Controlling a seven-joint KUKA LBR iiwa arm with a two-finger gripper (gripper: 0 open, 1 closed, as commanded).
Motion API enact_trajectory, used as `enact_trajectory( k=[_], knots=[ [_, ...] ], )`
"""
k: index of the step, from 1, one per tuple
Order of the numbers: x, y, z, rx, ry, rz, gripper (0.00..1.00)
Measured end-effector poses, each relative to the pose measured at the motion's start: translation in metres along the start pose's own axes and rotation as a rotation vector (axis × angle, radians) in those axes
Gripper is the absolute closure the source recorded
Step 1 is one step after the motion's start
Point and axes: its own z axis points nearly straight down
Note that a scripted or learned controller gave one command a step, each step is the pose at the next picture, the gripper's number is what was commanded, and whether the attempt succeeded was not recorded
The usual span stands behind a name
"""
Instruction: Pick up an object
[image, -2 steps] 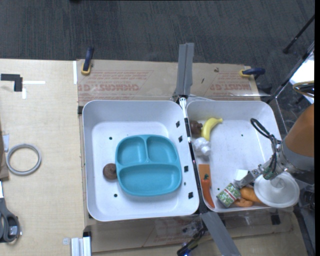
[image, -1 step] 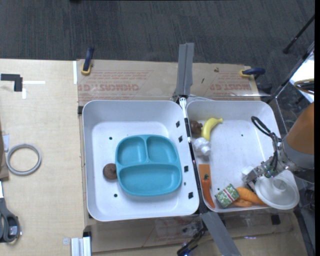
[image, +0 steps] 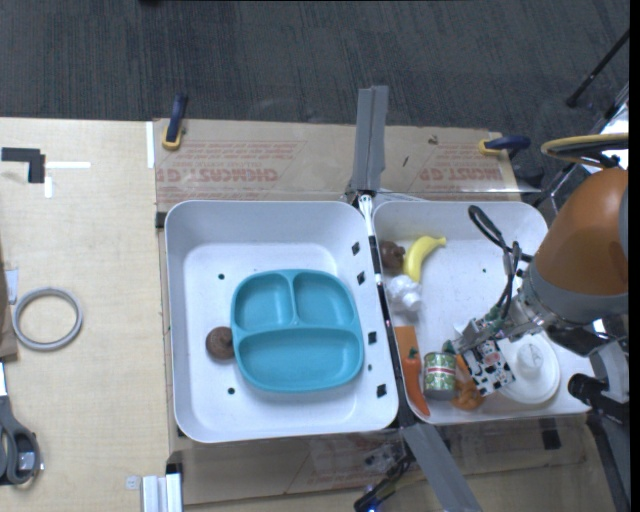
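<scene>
The claw (image: 487, 352) hangs low over the right bin (image: 452, 222), just right of a small can (image: 439, 373); its grip I cannot tell.

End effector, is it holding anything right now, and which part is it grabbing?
It cannot be told. The end effector sits low in the right bin, right by a small can, but no object shows clearly in it.

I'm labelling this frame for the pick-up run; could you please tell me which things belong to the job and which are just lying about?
Job: gripper; right bin items: banana, green can, carrot, white lid; left bin items: blue divided plate, brown ball.

Lying about, on the bench: tape roll, scissors, yellow clamps.
</scene>
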Motion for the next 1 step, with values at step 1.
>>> enact_trajectory(
  k=[1],
  knots=[
    [0.0148,0.0622,-0.0837,0.001,-0.002,0.082,1.00]
  ],
)
